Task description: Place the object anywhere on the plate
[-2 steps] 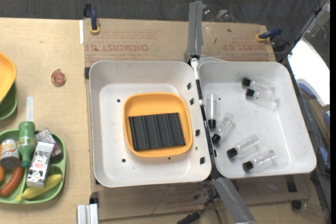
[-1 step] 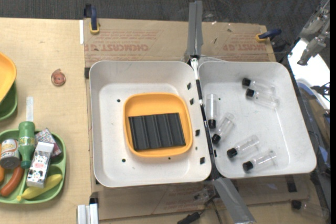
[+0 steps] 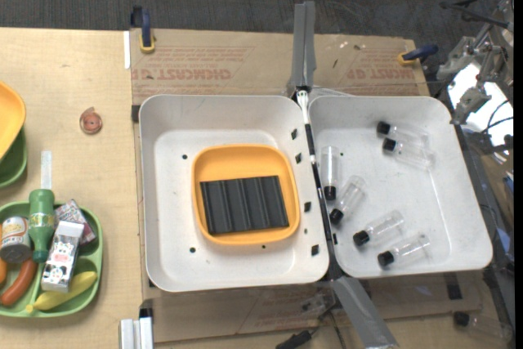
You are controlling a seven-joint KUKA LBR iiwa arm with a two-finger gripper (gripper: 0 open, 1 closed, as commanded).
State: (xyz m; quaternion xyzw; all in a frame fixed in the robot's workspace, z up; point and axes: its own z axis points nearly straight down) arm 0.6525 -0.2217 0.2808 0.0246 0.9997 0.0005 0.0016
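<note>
The end effector (image 3: 476, 92) is held at the right bin's (image 3: 458, 200) far right corner; its state cannot be told. Six vials (image 3: 406, 149) lie just left of it, and one orange plate (image 3: 245, 162) sits well beyond.

Upside-down red "CHEMCAST GP" print on cardboard (image 3: 196, 65)

1. The two white bins (image 3: 155, 200) look like smooth, matt plastic.
2. The orange plate (image 3: 245, 162) is glossy plastic; its dark insert (image 3: 244, 204) is ribbed.
3. The right bin's vials (image 3: 404, 250) are clear, black-capped plastic.
</note>
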